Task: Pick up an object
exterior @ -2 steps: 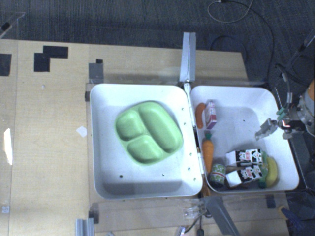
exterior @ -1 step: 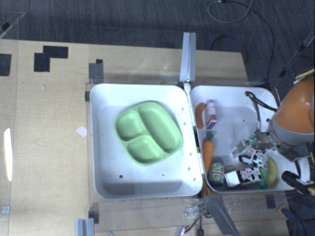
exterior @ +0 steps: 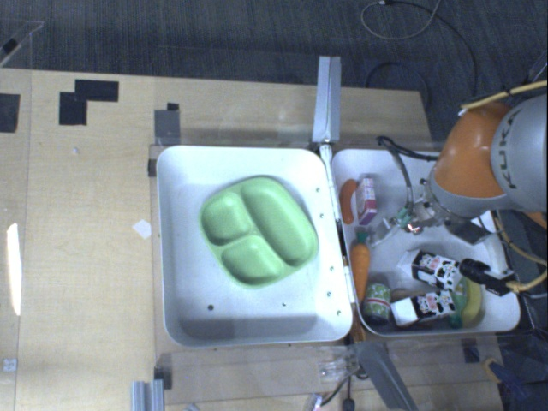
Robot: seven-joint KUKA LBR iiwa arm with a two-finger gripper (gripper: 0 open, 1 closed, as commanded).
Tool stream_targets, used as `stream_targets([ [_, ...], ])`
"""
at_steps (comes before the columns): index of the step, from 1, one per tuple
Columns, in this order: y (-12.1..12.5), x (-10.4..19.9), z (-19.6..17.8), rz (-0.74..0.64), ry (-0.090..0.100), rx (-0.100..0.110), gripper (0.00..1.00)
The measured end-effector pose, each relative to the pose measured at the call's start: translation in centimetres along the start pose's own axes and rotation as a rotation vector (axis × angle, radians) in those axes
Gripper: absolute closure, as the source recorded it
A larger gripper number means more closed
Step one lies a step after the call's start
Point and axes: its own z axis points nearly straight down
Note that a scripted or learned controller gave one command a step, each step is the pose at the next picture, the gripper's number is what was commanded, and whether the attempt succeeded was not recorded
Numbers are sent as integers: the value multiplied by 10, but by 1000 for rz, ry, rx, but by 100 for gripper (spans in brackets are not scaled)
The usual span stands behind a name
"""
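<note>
1. Nearest the camera, along the 6 o'clock wall of the right bin point(exterior: 505, 319), lay a small green-labelled can point(exterior: 377, 299) at about 7 o'clock, a black-and-white cow-patterned carton point(exterior: 425, 306) beside it, and a yellow-green banana point(exterior: 470, 302) toward 5 o'clock.
2. A little farther in, a second cow-patterned toy point(exterior: 437, 269) sat near the bin's middle, with a dark arm part just past its 3 o'clock side.
3. An orange carrot point(exterior: 360, 266) lay against the 9 o'clock wall, green top pointing to 12 o'clock.
4. The gripper point(exterior: 409, 223) hung over the bin's centre, close to the carrot's top but apart from it; how wide it stood could not be told, and nothing could be seen held in it.
5. Toward 11 o'clock lay a red sausage-shaped toy point(exterior: 347, 200) and, just beside it, a small white-and-pink carton point(exterior: 366, 199).
6. The arm's orange band point(exterior: 467, 152) rose at 2 o'clock.
7. The left bin point(exterior: 175, 229) held a green three-part plate point(exterior: 259, 229) at its centre.
</note>
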Motion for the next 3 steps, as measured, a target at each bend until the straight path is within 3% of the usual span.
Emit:
stream_targets([
  [1, 73, -30, -2, -119, 2, 7, 0],
  [2, 76, -30, -14, -123, -2, 0, 100],
  [3, 125, 54, -95, -34, 3, 6, 100],
])
